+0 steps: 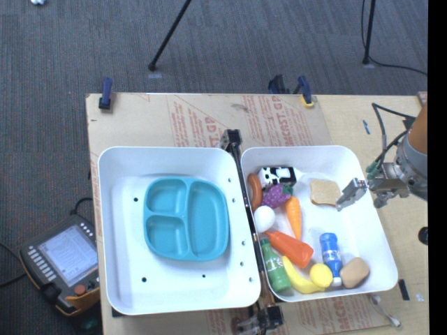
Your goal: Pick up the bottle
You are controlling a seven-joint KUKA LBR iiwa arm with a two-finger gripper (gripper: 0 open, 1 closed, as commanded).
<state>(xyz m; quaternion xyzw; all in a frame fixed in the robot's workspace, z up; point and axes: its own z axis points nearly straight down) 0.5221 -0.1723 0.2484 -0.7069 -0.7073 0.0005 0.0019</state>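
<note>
Though whether the tool is spread cannot be told, green bottle flat, long axis near-far, cap toward the far side.

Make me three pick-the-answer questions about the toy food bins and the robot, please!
1. Where is the blue bottle?
A. in the right bin
B. on the blue tray
C. on the floor

2. How many sections does the blue tray have?
A. one
B. three
C. five

3. What is the end effector doing?
A. lifting the bottle
B. hovering over the right bin, holding nothing
C. resting on the tray

Answers: 1 A, it lies in the right bin near the lemon. 2 B, three hollows show. 3 B, nothing sits between its fingers, and the bottle lies below it.
</note>
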